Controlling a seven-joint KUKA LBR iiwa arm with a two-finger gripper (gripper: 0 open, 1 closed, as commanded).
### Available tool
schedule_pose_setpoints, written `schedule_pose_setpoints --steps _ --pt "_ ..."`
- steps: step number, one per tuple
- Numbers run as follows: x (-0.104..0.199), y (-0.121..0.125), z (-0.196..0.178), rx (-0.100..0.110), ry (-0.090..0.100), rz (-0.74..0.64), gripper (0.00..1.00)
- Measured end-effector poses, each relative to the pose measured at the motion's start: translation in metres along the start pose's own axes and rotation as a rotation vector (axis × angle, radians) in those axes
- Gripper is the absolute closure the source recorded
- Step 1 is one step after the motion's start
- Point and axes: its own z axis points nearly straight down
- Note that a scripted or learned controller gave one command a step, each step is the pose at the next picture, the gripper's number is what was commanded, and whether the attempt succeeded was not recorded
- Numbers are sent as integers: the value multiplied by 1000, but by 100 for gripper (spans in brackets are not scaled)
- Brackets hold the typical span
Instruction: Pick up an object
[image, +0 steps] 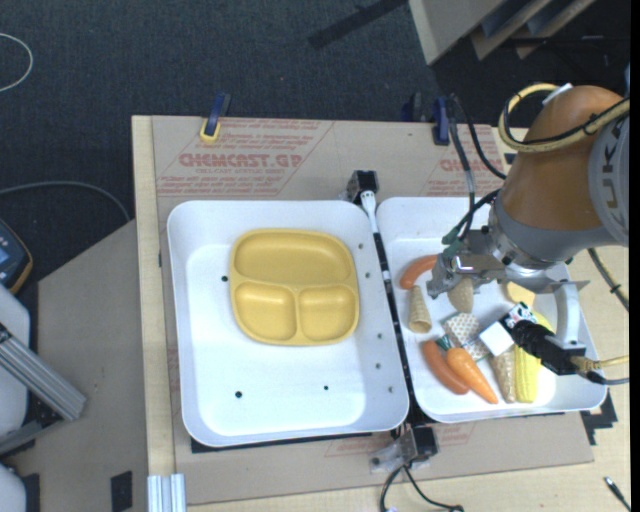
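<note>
Claw (452, 283) low in right bin (425, 222), grip state unclear, beside orange carrot (458, 366), yellow corn (525, 374)

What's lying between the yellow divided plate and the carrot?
In the camera view: bare floor of the left bin, then the two bins' rims between yellow plate and carrot.

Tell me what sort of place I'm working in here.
Probably a robotics lab test bench, not a kitchen: two white bins clamped on a cardboard sheet, toy food such as a carrot and corn, a yellow divided plate, and loose cables.
</note>
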Motion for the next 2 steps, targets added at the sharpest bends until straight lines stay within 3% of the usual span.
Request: schedule_pose_setpoints --steps 2 --pt "-6 -14 -9 5 1 2 100"
